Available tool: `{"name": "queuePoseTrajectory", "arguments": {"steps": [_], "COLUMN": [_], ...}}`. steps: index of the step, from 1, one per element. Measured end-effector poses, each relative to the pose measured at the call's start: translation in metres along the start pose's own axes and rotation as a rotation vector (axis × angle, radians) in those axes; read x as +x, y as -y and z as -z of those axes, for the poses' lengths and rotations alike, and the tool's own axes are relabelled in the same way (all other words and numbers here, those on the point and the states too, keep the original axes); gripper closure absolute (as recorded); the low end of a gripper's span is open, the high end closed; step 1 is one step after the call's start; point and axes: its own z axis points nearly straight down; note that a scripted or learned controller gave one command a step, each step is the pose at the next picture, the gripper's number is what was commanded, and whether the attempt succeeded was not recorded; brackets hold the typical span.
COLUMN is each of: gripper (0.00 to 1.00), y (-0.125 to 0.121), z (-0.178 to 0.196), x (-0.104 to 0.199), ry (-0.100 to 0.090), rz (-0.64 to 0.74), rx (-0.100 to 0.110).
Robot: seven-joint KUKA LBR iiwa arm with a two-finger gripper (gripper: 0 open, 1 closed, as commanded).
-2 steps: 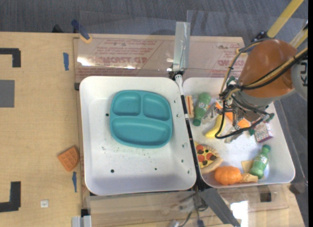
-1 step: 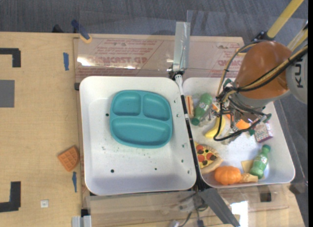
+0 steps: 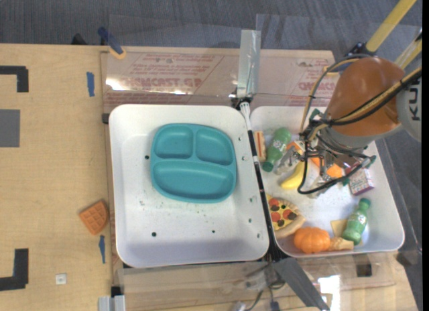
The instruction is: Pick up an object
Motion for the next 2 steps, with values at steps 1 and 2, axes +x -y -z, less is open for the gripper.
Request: {"name": "queuePoseTrajectory", "arguments": {"steps": [1,2], "gripper": [1.0,1.0], "y": [0.002,-0.018], "z": [0.014,0.134], "x": [-0.004,-0.066], "ry": [0.013,0.003], "rz": [-0.002,0.104], "rx": [0.01,0.002]}}
